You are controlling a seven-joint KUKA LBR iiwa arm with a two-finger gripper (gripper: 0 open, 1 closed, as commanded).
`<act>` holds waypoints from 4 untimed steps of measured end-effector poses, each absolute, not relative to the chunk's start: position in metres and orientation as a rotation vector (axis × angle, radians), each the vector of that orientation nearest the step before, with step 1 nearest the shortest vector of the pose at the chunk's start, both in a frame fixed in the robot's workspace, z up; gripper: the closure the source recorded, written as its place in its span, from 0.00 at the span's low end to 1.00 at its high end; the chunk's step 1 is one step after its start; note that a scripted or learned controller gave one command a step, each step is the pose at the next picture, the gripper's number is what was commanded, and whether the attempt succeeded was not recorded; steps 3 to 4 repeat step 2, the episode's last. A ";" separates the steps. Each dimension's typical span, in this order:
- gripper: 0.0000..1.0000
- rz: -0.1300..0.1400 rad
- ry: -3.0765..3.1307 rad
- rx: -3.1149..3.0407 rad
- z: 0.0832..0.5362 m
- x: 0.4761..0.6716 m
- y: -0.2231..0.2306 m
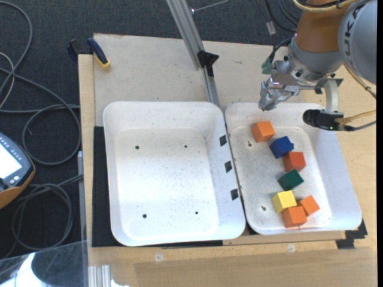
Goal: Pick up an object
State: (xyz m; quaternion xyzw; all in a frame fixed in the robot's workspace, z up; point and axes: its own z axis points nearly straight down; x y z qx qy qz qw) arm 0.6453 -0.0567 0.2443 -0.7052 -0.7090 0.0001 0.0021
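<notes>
Nothing was lifted yet — the gripper (269,100) hung above the right bin (335,178), whether open or clenched I cannot tell, while the orange cube (262,131) below it and its neighbours lay untouched.

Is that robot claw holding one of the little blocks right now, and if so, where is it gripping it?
Nothing is held. The gripper hangs above the far edge of the right bin, and the nearest piece, the orange block, lies apart from it.

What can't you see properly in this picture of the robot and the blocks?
- The gripper: too small and dark in the camera view to tell if its fingers are open or shut.
- The arm: cut off by the top and right edges.
- The lowest orange block: partly behind the yellow block, so whether they touch is unclear.
- The screen device: cut off by the left edge.
</notes>
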 end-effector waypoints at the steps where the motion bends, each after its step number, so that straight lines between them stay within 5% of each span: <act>1: 1.00 0.001 -2.225 -2.211 0.235 0.630 -0.005; 2: 1.00 0.000 -2.226 -2.211 0.235 0.618 0.050; 4: 1.00 0.000 -2.226 -2.211 0.235 0.618 0.050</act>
